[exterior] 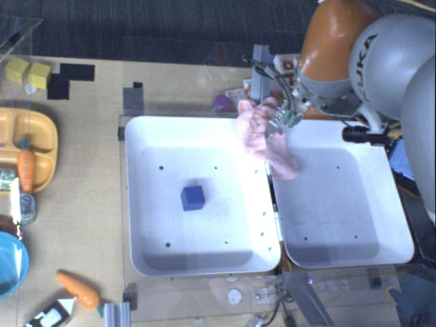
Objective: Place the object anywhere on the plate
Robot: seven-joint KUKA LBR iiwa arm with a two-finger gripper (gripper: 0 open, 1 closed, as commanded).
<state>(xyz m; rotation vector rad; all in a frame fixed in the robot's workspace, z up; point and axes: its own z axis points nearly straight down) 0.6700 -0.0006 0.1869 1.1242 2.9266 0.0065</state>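
End effector [278,118] grips a pink cloth [262,138] — its fingertips hidden in the folds.

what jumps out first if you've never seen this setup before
The big grey and orange arm reaching in from the right, with a pink cloth hanging at its gripper over the seam between the two white bins. Next, the small blue cube sitting alone in the left bin.
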